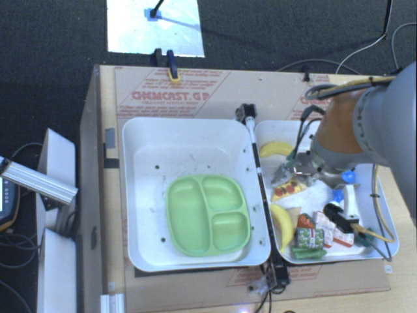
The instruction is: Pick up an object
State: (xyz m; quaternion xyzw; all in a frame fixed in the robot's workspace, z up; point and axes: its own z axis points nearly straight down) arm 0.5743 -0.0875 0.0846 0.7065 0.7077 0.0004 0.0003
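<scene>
The claw (pixel 294 171) hangs low in the right bin (pixel 383 204), just above a red and yellow toy (pixel 288 189), likely to grab it. Nobody can tell how its grip stands.

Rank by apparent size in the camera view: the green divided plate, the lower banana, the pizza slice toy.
1. green divided plate
2. lower banana
3. pizza slice toy; the tool partly covers it, so its full extent is unsure.
</scene>
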